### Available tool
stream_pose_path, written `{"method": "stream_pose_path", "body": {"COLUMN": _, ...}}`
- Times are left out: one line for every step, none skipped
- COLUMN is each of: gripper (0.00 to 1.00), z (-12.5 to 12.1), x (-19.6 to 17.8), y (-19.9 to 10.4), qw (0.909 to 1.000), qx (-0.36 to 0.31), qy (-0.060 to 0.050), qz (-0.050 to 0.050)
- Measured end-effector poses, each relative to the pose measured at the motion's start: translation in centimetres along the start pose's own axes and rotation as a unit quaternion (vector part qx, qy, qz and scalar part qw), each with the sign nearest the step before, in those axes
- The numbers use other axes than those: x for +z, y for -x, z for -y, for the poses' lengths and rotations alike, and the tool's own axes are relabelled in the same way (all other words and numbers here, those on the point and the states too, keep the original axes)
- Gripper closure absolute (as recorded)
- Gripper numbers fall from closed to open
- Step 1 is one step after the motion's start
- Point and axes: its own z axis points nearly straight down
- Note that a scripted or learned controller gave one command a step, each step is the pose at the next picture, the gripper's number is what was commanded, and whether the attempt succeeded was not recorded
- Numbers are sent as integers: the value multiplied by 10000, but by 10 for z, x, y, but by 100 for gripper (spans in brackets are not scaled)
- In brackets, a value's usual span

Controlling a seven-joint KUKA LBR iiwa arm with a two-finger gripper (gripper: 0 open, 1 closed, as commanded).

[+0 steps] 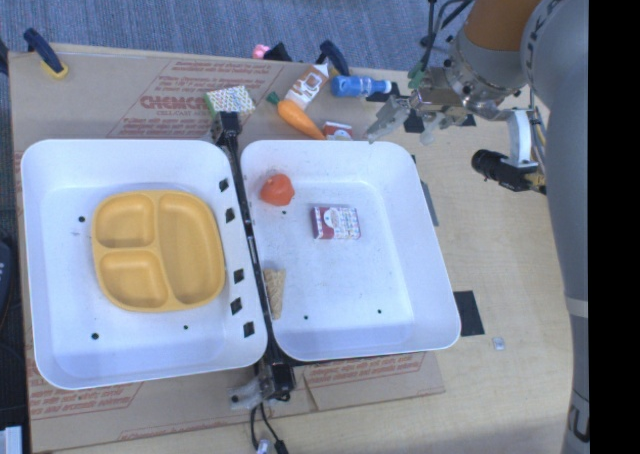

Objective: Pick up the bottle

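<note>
A small blue bottle (pixel 358 86) with a pale cap lies on its side on the cardboard behind the right bin (pixel 425 272). A white bottle with an orange label (pixel 306 86) lies just left of it. My gripper (pixel 405 129) hangs over the right bin's far right corner, a little to the right of and nearer than the blue bottle. Its fingers (pixel 384 122) stand open with nothing between them.
An orange carrot (pixel 298 119) lies by the bin's far rim. In the right bin are a red toy (pixel 277 189), a small red and white carton (pixel 335 222) and a tan wafer (pixel 273 290). The left bin (pixel 50 172) holds a yellow divided plate (pixel 157 248).
</note>
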Motion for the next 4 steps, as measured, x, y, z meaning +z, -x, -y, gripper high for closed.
{"method": "stream_pose_path", "body": {"gripper": 0, "z": -5, "x": 130, "y": 20, "qw": 9998, "qx": 211, "qy": -11, "qz": -5}}
{"method": "stream_pose_path", "body": {"gripper": 0, "z": 23, "x": 188, "y": 4, "qw": 9895, "qx": 1447, "qy": -12, "qz": -11}}
{"method": "stream_pose_path", "body": {"gripper": 100, "z": 23, "x": 178, "y": 4, "qw": 9898, "qx": 1426, "qy": -23, "qz": -16}}
{"method": "stream_pose_path", "body": {"gripper": 100, "z": 62, "x": 161, "y": -91, "qw": 9976, "qx": 694, "qy": -7, "qz": -10}}
